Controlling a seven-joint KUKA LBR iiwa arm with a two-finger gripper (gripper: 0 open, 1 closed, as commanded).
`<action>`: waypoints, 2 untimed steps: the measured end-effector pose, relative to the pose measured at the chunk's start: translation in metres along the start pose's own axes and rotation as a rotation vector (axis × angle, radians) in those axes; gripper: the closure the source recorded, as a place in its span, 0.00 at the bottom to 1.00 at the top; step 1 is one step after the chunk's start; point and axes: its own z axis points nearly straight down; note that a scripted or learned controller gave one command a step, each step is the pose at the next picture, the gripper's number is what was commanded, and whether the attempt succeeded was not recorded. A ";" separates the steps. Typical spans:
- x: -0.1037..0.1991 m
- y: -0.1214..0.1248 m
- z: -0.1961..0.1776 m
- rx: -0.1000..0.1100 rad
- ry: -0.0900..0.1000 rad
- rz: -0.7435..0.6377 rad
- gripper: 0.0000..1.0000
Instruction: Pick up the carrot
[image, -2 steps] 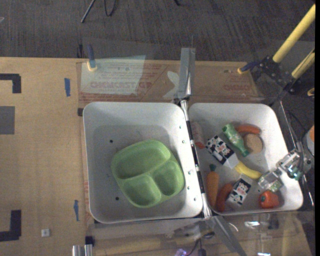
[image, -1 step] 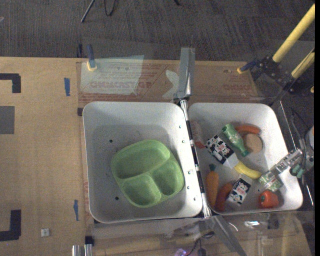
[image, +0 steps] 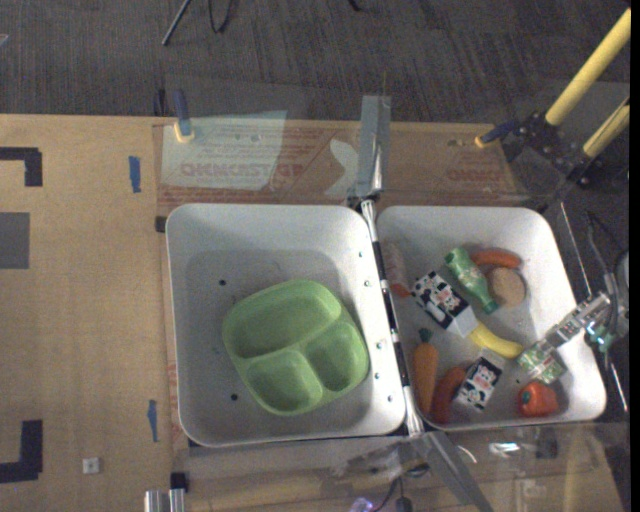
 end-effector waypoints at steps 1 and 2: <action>0.042 0.031 -0.152 0.009 0.003 0.674 1.00; 0.088 0.063 -0.111 0.017 0.006 1.082 1.00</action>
